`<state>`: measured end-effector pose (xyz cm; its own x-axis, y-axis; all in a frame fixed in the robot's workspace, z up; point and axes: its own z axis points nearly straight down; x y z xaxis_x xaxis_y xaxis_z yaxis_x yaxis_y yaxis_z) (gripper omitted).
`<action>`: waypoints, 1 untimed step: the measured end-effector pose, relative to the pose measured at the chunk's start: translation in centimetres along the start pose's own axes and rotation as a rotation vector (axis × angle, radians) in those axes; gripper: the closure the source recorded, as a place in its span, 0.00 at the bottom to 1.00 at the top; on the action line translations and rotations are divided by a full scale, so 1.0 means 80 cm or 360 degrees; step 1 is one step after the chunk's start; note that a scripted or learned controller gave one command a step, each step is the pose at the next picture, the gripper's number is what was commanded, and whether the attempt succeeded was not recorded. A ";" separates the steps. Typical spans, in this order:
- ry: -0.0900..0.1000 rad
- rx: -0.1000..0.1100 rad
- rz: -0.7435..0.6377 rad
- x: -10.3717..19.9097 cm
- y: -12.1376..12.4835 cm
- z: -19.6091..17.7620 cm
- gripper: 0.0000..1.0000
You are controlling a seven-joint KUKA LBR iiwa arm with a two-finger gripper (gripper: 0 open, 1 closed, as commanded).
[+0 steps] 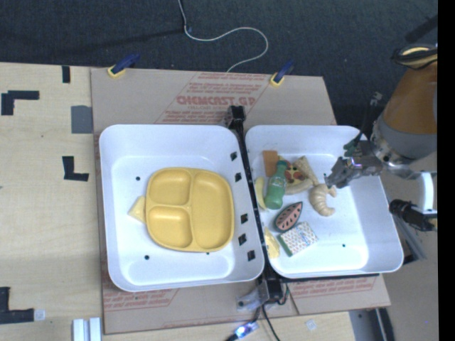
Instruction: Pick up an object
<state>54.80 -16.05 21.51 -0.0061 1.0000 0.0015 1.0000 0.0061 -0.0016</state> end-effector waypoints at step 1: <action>0.0001 -0.0003 -0.0003 0.068 0.031 -0.015 1.00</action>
<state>57.21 -10.59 22.72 -0.0081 1.0000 0.0023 1.0000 0.0081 0.0004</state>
